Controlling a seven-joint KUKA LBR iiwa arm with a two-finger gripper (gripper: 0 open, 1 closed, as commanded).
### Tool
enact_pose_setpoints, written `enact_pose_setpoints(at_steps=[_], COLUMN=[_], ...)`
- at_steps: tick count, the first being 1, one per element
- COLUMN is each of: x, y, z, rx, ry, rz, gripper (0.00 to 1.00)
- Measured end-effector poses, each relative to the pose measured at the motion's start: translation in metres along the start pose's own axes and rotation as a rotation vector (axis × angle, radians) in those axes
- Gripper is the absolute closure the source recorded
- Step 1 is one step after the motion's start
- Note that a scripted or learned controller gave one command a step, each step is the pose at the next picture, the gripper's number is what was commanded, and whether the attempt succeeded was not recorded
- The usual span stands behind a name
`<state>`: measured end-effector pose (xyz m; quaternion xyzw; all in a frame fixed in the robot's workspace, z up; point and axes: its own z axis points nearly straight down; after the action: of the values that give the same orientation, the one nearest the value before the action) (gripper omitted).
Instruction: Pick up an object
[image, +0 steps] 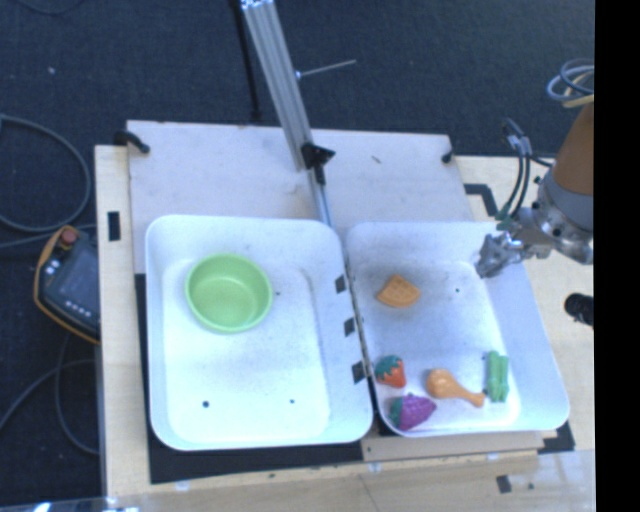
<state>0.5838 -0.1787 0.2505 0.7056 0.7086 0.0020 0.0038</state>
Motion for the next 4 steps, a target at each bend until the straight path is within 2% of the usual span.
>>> enact_pose_setpoints(at_steps=[3, 4], x=[0.158, 0.211], y=[-0.011, -0.025], z=[-0.018, 0.0], rx=[0.008, 0.009], ry=[0.005, 0.003], rz=[-0.004, -0.002], gripper=[1.0, 1.0])
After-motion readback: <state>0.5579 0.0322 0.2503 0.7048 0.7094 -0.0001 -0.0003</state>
